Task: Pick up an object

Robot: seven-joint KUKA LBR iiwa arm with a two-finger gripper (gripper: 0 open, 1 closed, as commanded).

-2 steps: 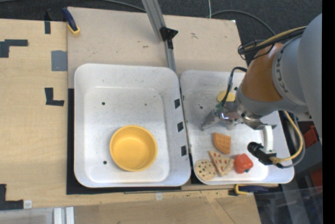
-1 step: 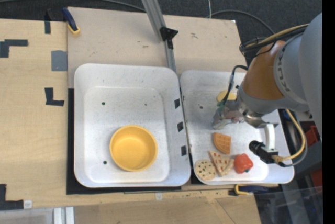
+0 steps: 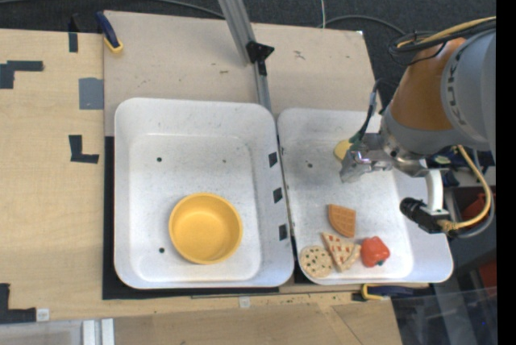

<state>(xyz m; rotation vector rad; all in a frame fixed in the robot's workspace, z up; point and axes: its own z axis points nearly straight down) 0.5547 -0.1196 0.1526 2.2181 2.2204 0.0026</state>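
One yellow item (image 3: 344, 148) sits in the right bin (image 3: 310, 142), touching the gripper (image 3: 353, 168) on its upper-left side; too hidden to name or give a long axis; cannot tell the tool's state; orange wedge (image 3: 342, 219), cracker (image 3: 315, 260) and red piece (image 3: 374, 251) lie well below; yellow bowl (image 3: 205, 227) in the left bin (image 3: 137, 126).

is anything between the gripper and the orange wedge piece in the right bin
Nothing visible. The gripper sits above a bare patch of the right bin, and the orange wedge lies just below it in the picture, with the other toy food beyond it, not between.
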